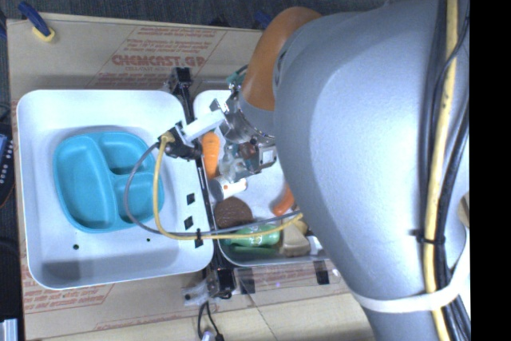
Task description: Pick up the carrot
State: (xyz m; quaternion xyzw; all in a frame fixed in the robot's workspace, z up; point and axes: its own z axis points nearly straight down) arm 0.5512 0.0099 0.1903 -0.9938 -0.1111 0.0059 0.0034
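Orange carrot [211, 153] is lying in the right bin [206, 103] by the divider; my gripper [236, 160] is hovering beside it, possibly touching. Crowded neighbours are risking a mis-grab.

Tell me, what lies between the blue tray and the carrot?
In the camera view, the black divider where the two bins meet, and a yellow cable, lie between the blue tray and the carrot.
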